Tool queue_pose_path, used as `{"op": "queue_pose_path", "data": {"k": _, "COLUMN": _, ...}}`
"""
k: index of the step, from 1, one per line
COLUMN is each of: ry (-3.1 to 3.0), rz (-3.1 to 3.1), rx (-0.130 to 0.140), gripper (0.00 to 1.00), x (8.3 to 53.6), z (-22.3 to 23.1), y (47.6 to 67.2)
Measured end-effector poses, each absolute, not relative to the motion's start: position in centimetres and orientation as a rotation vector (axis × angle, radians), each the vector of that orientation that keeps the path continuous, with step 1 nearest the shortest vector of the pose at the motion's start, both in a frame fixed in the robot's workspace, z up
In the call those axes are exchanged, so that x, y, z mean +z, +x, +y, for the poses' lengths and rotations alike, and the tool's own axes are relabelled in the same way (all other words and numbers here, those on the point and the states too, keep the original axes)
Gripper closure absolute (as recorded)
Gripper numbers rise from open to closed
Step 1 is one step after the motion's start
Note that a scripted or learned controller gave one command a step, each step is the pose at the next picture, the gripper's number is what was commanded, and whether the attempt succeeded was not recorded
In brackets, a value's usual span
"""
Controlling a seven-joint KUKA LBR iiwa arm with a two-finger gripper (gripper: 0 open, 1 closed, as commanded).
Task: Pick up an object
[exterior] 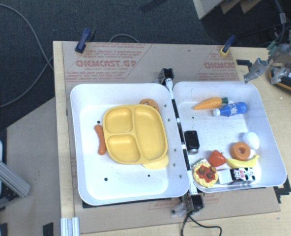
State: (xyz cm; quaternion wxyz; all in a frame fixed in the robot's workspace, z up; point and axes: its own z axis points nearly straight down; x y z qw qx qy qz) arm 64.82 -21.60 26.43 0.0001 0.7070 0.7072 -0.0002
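Two white bins on the bench, toys mostly in the right one.

We see the left bin (86,181) holding a yellow divided plate (134,133), with a sausage (101,139) just beside its left edge and a pretzel (149,103) at its top edge. In the right bin (271,146) lie a carrot (208,103) touching a blue bottle (230,109) near the top, a black block (191,140) by the divider, and, lower down, an egg (251,140), a doughnut (241,151), a banana (244,162), a red pepper (216,158), a pizza slice (205,173) and a small carton (243,174). The end effector (256,69) hangs at the far right above the bench, outside the bins; we cannot tell whether it is open, and nothing shows in it.
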Motion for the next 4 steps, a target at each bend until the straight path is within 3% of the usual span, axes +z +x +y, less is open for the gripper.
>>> {"op": "queue_pose_path", "data": {"k": 1, "ry": 2.221, "rz": 2.225, "rx": -0.002, "gripper": 0.0, "x": 12.6, "z": -18.5, "y": 66.6}}
{"op": "queue_pose_path", "data": {"k": 2, "ry": 2.212, "rz": 2.216, "rx": 0.015, "gripper": 0.0, "x": 9.3, "z": -17.1, "y": 67.1}}
{"op": "queue_pose_path", "data": {"k": 3, "ry": 2.207, "rz": 2.214, "rx": 0.018, "gripper": 1.0, "x": 10.5, "z": -17.1, "y": 67.3}}
{"op": "queue_pose_path", "data": {"k": 4, "ry": 2.208, "rz": 2.214, "rx": 0.017, "gripper": 0.0, "x": 10.5, "z": -17.1, "y": 67.3}}
